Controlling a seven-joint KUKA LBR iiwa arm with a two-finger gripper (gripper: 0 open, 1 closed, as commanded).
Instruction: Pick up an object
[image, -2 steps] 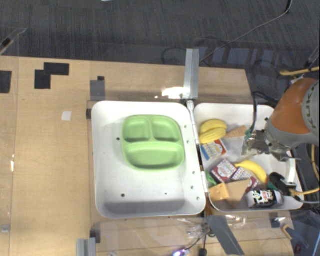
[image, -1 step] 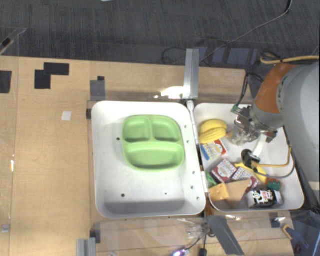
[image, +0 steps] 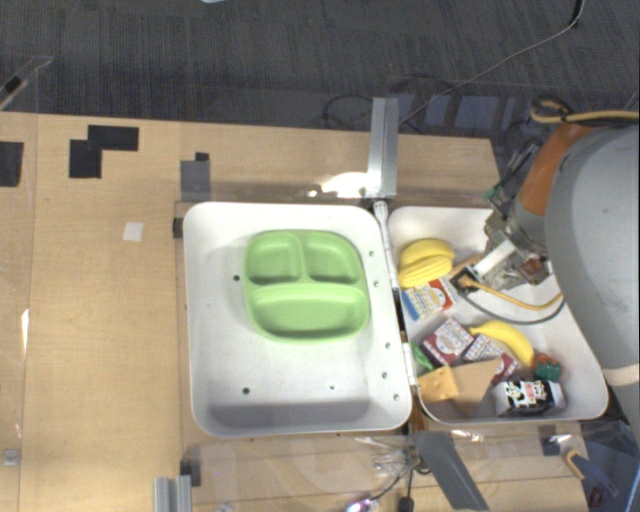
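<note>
camera view, hand (image: 478, 277) possibly over cards (image: 432, 297), corn (image: 424, 261) beside

Two bins sit side by side on the table (image: 100, 340): the left bin (image: 215, 380) holds a divided plate (image: 305, 283) lying toward its far half. The right bin (image: 590, 395) holds a corn cob (image: 425, 262) at its far left, a banana (image: 508, 342) right of centre, a paper bag (image: 462, 384) near the front and a small carton (image: 527, 396) just right of it. The hand (image: 490, 272) is over the right bin's far side, right of the corn cob.

Green divided plate (image: 304, 284); white bins (image: 215, 400); yellow banana (image: 506, 341); orange-banded grey arm (image: 590, 200).
</note>
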